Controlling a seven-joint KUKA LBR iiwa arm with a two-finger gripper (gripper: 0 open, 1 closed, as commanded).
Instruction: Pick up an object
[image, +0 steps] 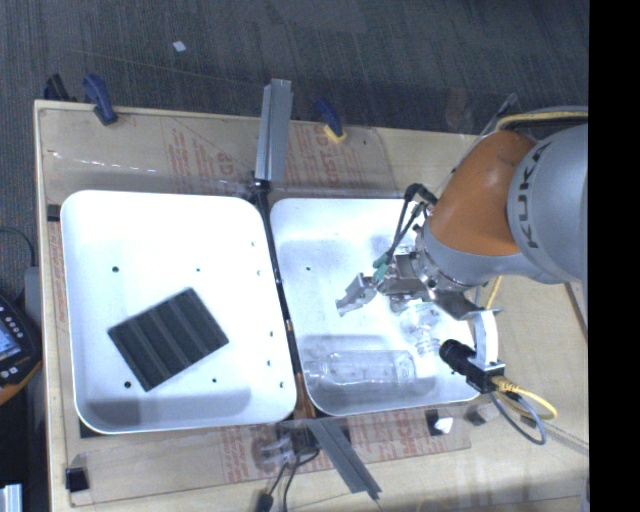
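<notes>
The gripper (352, 297) hangs low inside the right bin (300, 232), its fingers spread apart with nothing between them. Just below it, toward the bin's near wall, a clear plastic bottle (360, 365) lies on its side, ungrasped. Farther off, in the left bin (80, 215), rests 1 dark ribbed slab (167, 338). The pick appears not yet made; closing and lifting remain.

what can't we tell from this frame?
- Gripper state: too small and blurred in the camera view to judge.
- Clear plastic bottle in the right bin: transparent against white, so outline and cap are faint.
- Second clear item beside the wrist: partly hidden by the arm, identity unclear.
- Dark ribbed slab in the left bin: material unclear.
</notes>
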